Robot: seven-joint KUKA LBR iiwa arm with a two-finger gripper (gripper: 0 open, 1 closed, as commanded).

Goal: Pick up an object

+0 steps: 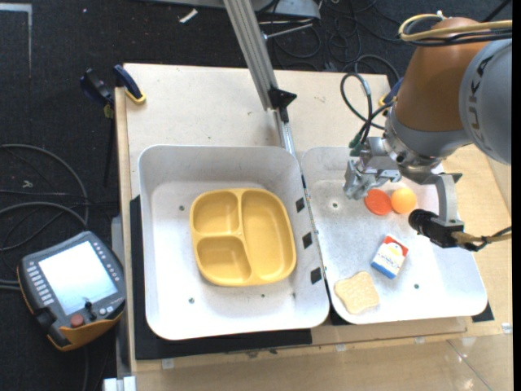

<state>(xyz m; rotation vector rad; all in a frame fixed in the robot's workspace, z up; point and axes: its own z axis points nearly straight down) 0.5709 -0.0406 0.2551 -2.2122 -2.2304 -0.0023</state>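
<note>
Tool (359,182) low in right bin (456,300), just beside red-orange disc (378,202) and orange ball (402,199) (touching each other). Finger state: cannot tell. Center over one item before closing; ball may roll.

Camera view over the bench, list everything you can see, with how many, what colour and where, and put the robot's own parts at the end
Shallow white plastic bins: two, white, side by side on the bench.
Yellow three-compartment plastic tray: one, yellow, middle of the left bin.
Round red-orange disc: one, red-orange, upper part of the right bin, beside the gripper.
Small orange ball: one, orange, just right of the disc.
Small blue, white and red carton: one, middle of the right bin.
Tan slice of toy bread: one, tan, near edge of the right bin.
Grey and orange handheld control pendant: one, on the floor left of the bench.
Slanted metal pole: one, grey, behind the bins.
Arm: one, grey and orange, from the right.
Gripper: one, grey metal, low over the right bin.
</note>
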